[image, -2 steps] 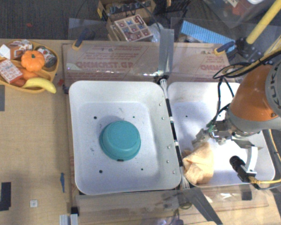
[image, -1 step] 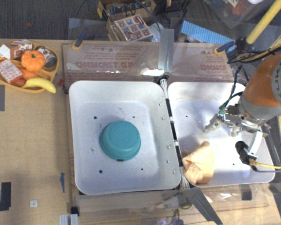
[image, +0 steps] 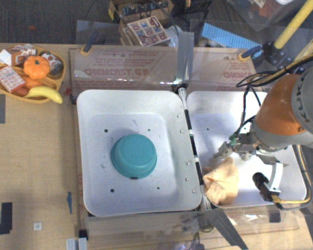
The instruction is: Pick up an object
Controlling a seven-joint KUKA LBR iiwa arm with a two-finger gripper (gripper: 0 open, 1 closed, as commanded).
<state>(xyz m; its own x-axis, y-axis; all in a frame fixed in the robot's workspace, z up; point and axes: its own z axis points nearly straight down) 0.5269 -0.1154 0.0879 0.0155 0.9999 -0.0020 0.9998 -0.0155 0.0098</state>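
Tan cloth [image: 223, 182] lies bunched just below the gripper [image: 233, 149]; finger state I cannot tell. Soft folds could slip out, leaving nothing lifted.

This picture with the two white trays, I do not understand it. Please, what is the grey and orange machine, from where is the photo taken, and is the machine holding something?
The machine is a robot arm, reaching in from the right. One fixed camera looks down at a slant on two shallow white bins. The left bin holds an upturned teal bowl. In the right bin lies a crumpled tan cloth; the gripper hangs just above it. I cannot tell whether it holds anything. A dish of toy fruit sits on the bench at far left.
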